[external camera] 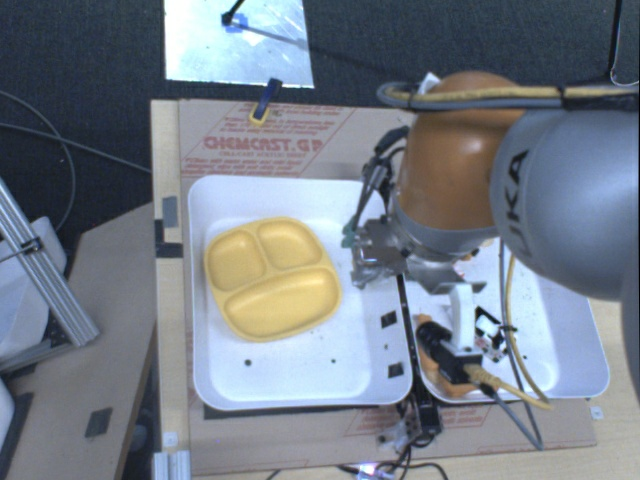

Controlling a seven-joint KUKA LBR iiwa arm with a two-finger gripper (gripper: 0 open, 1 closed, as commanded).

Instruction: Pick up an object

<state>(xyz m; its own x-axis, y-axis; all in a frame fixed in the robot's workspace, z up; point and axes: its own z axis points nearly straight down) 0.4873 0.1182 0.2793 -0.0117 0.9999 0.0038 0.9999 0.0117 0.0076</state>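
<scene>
A yellow divided plate (270, 276) lies flat in the left bin (215, 373), a little left of that bin's middle and turned slightly, so that its two small compartments face the far side and its one large compartment faces the near side. It rests on the white floor with bare floor showing all round it. The gripper (372, 253) hangs over the right part of the same bin, close to the wall shared with the right bin (578, 360), just beside the plate's right edge but apart from it. The wrist hides the tip of the claw, so I cannot tell whether it is apart or together. The grey arm (565, 193) with its orange band (450, 158) reaches in from the right and covers much of the right bin. At that bin's near-left corner there is a bit of orange (452, 389), perhaps a small object, though it is too covered to name. A few dark specks (248, 361) dot the left bin's floor near its front. Both bins sit on a cardboard sheet (262, 140) printed in red letters, and a small blue and yellow piece (265, 101) lies at its far edge. Beyond it a shiny silver sheet (238, 23) lies on the dark floor.
</scene>
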